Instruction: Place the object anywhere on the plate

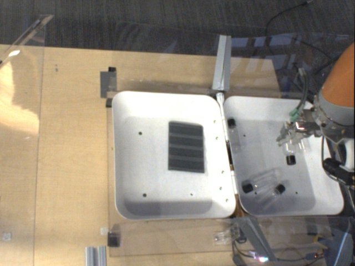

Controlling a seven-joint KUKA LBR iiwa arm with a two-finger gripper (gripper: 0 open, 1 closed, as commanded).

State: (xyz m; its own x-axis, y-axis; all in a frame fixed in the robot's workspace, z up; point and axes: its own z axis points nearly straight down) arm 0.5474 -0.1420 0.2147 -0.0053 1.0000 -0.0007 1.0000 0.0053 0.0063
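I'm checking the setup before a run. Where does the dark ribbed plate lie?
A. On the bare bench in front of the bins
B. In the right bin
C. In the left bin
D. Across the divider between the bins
C: the plate lies flat near the middle of the left bin, apart from its walls.
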